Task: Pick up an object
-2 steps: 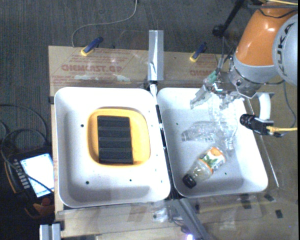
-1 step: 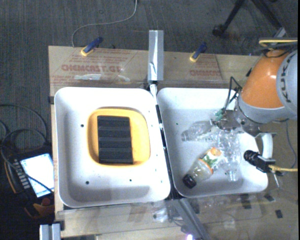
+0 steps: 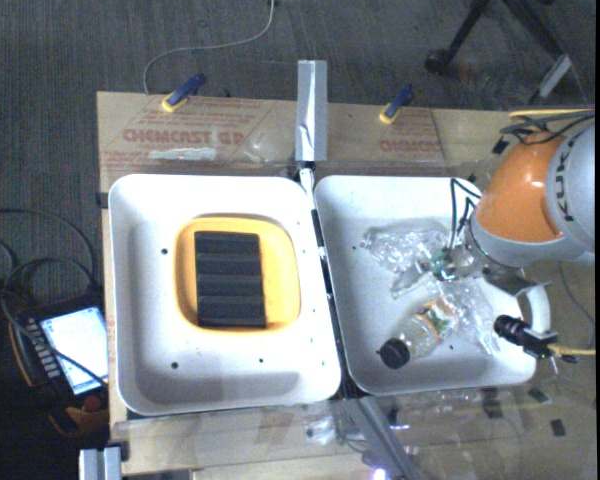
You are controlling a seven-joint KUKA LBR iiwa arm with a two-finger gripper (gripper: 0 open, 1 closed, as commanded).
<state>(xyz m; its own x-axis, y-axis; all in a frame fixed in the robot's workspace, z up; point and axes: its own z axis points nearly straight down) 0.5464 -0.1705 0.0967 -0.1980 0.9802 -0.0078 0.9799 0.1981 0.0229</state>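
Observation:
In the right bin point(image 3: 350, 218) a small clear bottle point(image 3: 428, 325) lies on its side, its black cap point(image 3: 393, 351) pointing to the front left. Crumpled clear plastic wrap point(image 3: 402, 247) spreads from the bin's middle toward the right wall. My gripper point(image 3: 461, 261) is low over the right end of this wrap, just behind the bottle, mostly hidden beneath the orange band point(image 3: 515, 200) of the arm. In the left bin point(image 3: 140, 298) rests a yellow tray point(image 3: 188, 268) with a black ribbed block point(image 3: 230, 278) set in it.
A metal post point(image 3: 311, 108) stands behind the seam between the bins. Two blue and yellow clamps point(image 3: 183, 91) point(image 3: 397, 102) hold the cardboard backing. Cables and a small screen point(image 3: 68, 343) lie on the floor to the left.

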